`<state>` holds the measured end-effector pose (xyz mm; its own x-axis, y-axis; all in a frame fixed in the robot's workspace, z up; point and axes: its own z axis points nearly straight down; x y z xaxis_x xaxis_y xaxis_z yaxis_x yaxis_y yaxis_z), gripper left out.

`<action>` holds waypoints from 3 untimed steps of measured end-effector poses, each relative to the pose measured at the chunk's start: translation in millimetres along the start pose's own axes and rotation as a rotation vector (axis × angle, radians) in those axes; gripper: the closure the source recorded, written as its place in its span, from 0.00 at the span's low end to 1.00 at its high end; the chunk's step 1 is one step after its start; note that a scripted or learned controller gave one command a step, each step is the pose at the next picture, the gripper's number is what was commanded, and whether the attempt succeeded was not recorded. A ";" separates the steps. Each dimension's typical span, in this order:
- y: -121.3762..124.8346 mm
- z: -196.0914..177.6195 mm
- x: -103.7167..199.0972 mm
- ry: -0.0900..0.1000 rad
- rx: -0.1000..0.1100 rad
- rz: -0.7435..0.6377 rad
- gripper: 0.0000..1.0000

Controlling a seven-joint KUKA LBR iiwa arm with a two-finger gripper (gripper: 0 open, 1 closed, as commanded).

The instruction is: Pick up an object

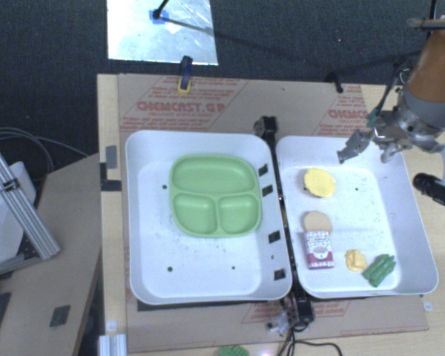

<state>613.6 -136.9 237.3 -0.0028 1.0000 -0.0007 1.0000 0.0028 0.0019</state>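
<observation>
Objects for picking lie in the right bin (pixel 400 221): a yellow round piece (pixel 320 183) toward the far side, a tan rounded piece (pixel 317 221) nearer the middle with a small pink-and-white carton (pixel 319 249) touching its near edge, then a small yellow lump (pixel 355 259) just beside a green pod-shaped piece (pixel 380 268) in the near right corner. What each of these is meant to be is hard to make out; they are small and soft-edged from this height.

My end effector (pixel 369 146) hangs over the far edge of the right bin, above and to the right of the yellow round piece, well apart from everything in the bin. Its two fingers (pixel 351 149) stand spread with nothing between them, so it is open and carries nothing. My wrist and the orange band are cut off by the picture's right side, and the arm hides part of the bin's far right corner.

The left bin (pixel 144 221) holds a green divided plate (pixel 212 196) with three compartments. The two bins touch along a dark seam with black clips. Both sit on a cardboard sheet (pixel 208 102) on the tabletop (pixel 59 221). A dark part (pixel 434 188) pokes in at the right edge, too cut off to identify.
</observation>
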 end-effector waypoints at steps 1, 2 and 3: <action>20.2 57.1 8.9 0.001 0.003 -0.003 0.00; 26.1 158.2 11.8 0.002 0.005 -0.004 0.00; 28.3 141.5 11.1 0.001 -0.003 -0.004 1.00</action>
<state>642.1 -125.8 95.9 -0.0068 1.0000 -0.0002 1.0000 0.0068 0.0049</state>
